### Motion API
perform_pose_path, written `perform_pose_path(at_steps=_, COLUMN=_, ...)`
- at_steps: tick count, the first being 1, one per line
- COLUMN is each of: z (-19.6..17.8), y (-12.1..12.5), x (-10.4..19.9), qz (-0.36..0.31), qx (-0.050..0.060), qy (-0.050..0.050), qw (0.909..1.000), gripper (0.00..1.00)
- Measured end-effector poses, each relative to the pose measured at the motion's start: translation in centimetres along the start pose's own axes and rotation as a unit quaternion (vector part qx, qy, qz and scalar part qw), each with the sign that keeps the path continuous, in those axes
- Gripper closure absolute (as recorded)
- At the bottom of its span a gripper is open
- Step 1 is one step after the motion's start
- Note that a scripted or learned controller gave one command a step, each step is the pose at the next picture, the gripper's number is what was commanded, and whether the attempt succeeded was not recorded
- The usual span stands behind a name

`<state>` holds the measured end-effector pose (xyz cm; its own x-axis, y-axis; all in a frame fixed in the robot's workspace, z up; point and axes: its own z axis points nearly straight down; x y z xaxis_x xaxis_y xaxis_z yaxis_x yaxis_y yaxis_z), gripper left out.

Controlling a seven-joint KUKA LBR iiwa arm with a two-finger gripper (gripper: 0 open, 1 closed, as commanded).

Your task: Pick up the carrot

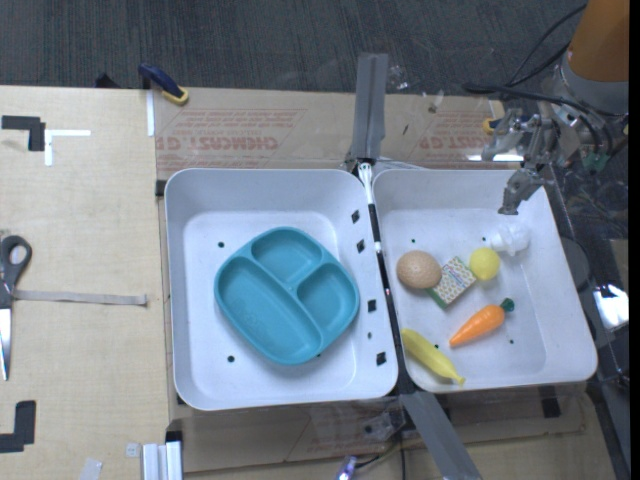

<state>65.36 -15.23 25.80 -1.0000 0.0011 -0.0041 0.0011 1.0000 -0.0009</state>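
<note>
Pale bench, two bins. The gripper (520, 193) hovers at the right bin's (560, 363) far rim, grip unreadable; approach step: carrot (477, 325) lies well below-left, needing descent.

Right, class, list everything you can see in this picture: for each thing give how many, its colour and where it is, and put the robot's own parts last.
Bins: two, white, side by side on the bench.
Divided plate: one, blue, in the left bin.
Carrot: one, orange with green top, right bin, toward the front.
Banana: one, yellow, right bin, front left corner.
Egg: one, tan, right bin, near the left wall.
Lemon: one, yellow, right bin, middle.
Small box: one, patterned, between egg and lemon.
Scissors: one pair, grey, at the bench's left edge.
Claw: one, grey, above the right bin's back edge, holding nothing.
Arm: one, orange band, top right.
</note>
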Motion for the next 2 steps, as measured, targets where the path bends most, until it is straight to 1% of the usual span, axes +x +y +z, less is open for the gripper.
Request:
perform_pose_path(at_steps=1, z=16.1, y=2.5, x=6.7, qz=0.004, qx=0.0, qy=-0.002, qw=1.0, gripper=0.0)
perform_pose_path(at_steps=2, z=16.4, y=3.7, x=14.4, qz=-0.023, qx=0.0, qy=0.0, qw=0.9997, gripper=0.0)
